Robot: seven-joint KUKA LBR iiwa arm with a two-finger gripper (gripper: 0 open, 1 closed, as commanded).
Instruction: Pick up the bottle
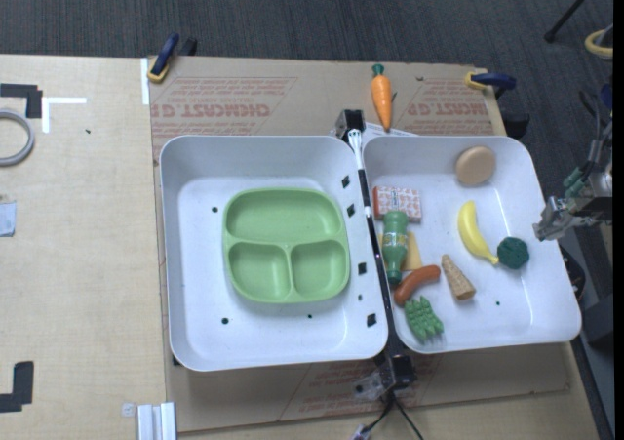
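The bottle (394,243) is small and green and lies on its side along the left wall of the right bin (546,331). A red and white box (398,202) touches its far end, and a sausage (417,282) lies just below it. My gripper (553,220) hangs over the right rim of the right bin, beside a dark green broccoli (513,253) and well to the right of the bottle. Nothing shows in its grasp.
The right bin also holds a yellow banana (475,231), a round bun (476,166), a cone (457,277) and a green leafy toy (423,319). A green divided plate (287,245) sits in the left bin (185,233). A carrot (380,97) lies on the cardboard behind the bins.
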